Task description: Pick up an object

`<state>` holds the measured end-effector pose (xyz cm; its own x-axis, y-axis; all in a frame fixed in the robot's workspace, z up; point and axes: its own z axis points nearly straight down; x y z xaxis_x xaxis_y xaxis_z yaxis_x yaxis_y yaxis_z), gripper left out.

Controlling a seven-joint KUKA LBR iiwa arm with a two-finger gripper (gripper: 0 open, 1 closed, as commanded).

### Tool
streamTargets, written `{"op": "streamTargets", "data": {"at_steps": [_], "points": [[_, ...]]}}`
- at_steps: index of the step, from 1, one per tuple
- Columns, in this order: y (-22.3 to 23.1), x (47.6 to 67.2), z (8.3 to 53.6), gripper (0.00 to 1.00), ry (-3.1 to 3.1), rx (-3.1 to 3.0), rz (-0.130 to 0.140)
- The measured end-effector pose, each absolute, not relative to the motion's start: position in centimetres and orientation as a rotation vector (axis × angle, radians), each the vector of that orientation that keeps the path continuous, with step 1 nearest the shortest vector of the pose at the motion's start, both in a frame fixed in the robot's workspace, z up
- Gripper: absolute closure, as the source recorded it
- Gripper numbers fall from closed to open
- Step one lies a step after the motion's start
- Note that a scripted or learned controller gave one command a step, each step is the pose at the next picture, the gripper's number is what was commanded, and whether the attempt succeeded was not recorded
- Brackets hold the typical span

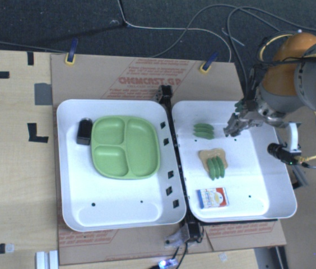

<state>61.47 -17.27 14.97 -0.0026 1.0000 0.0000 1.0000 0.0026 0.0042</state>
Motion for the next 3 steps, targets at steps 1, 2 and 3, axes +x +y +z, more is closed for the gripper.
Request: {"op": "streamTargets", "data": {"at_steps": [1, 2, 3], "points": [[-17.5, 62.1, 19.4, 1.0, 2.221, 2.217, 0.004], [-17.5, 62.3, 24.8, 1.0, 2.22, 2.216, 0.005], [-11.9, 62.7, 23.4, 1.0, 2.229, 2.216, 0.0]]}}
